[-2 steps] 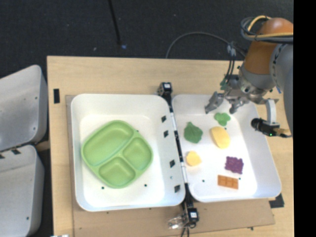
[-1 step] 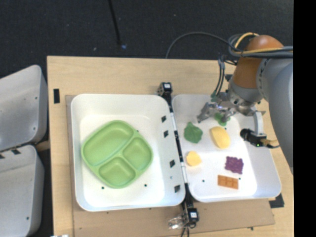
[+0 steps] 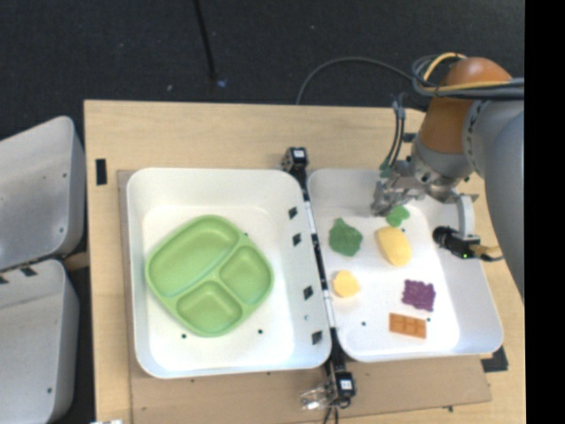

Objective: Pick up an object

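My gripper [image 3: 387, 203] is low over the back of the right bin [image 3: 468, 325], reaching in from the right. A small bright green piece [image 3: 399, 215] lies directly at its tip, partly hidden by it; whether it is gripped cannot be seen. A yellow lump [image 3: 395, 246] sits just in front of that. To the left lies a dark green leafy toy [image 3: 345, 237], with a small yellow piece [image 3: 346, 283] nearer the front. A purple cluster [image 3: 418, 295] and an orange flat block [image 3: 408, 326] lie at the front right.
The left bin [image 3: 141, 343] holds a light green divided plate [image 3: 209, 275]. A ridge with black clips [image 3: 311, 254] separates the two bins. Bare floor shows along the right bin's far right side.
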You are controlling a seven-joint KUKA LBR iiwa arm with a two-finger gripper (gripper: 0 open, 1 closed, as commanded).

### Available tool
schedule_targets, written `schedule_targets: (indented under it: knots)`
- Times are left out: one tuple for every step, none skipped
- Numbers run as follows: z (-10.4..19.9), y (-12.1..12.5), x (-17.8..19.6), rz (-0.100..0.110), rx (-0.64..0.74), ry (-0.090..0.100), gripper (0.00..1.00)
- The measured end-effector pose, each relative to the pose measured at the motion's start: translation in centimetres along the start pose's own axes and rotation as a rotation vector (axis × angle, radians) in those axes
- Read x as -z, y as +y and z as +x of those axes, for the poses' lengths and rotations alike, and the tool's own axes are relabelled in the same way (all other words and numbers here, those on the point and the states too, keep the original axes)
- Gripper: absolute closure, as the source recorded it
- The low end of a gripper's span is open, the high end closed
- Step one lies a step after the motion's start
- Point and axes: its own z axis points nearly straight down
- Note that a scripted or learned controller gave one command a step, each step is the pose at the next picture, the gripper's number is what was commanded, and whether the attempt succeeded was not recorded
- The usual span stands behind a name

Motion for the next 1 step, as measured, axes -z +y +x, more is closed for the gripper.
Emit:
schedule_targets:
  knots:
    - [0.57, 0.77, 4.67, -0.004, 0.001, 0.002, 1.0]
